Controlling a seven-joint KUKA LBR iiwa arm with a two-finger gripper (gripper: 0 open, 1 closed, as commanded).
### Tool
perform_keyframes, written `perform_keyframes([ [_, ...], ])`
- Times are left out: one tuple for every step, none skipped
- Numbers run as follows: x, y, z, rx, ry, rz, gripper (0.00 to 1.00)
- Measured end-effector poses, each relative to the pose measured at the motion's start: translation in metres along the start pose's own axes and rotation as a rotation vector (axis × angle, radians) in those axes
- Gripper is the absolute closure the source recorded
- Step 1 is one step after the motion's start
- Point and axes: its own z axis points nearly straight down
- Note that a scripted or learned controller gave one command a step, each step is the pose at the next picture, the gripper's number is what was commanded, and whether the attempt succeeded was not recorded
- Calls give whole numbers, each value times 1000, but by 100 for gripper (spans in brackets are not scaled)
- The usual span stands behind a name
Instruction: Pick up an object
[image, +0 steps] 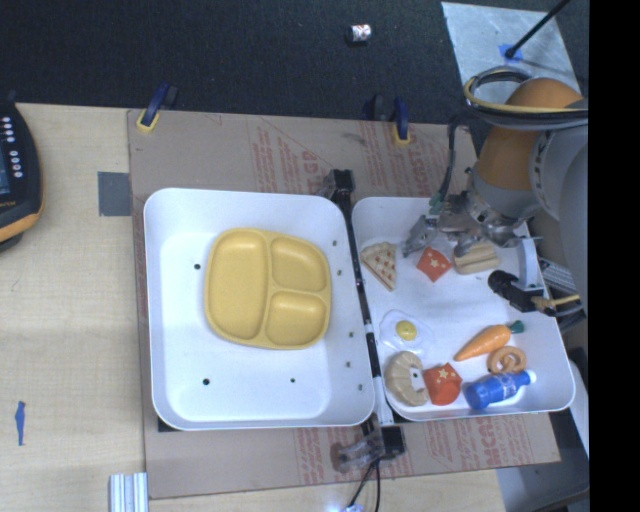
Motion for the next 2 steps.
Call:
perform_keyframes([
  [2,-9,11,-2,0,6,0],
  [2,-8,0,-2,-1,4,100],
])
